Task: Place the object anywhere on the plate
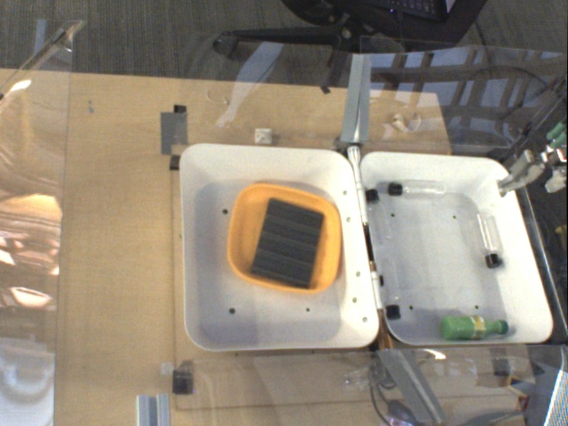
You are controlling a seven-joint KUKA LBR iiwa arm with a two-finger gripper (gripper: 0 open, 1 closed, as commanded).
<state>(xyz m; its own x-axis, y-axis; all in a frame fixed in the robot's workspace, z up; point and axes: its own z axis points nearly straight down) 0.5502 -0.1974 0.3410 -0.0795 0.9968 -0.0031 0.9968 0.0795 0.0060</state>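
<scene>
**Ana:** So, where does the task's thing lie?

**Ben:** By the look of it, the dark ridged block (287,242) is the object. It lies flat in the middle of the orange plate (238,238), inside the rim, in the left bin (204,318).

**Ana:** And the gripper (524,174)?

**Ben:** It sits at the far right corner of the right bin (426,238), well apart from the plate. It is small and partly cut off, so he cannot tell whether it is wide or narrow, and nothing can be seen held in it.

**Ana:** Then what does the step call for?

**Ben:** He judges the placing done, so the arm's job is to stay clear. If it must cross the bench, it should travel high over the wall between the bins and not brush the plate, since a nudge could slide the block toward the rim.

**Ana:** What is the count?

**Ben:** Two bins, one plate, one block. The right bin has one green bottle (470,327) lying along its near wall and two clear tubes with black caps, one (417,187) near the far wall and one (489,236) near the right wall.
</scene>
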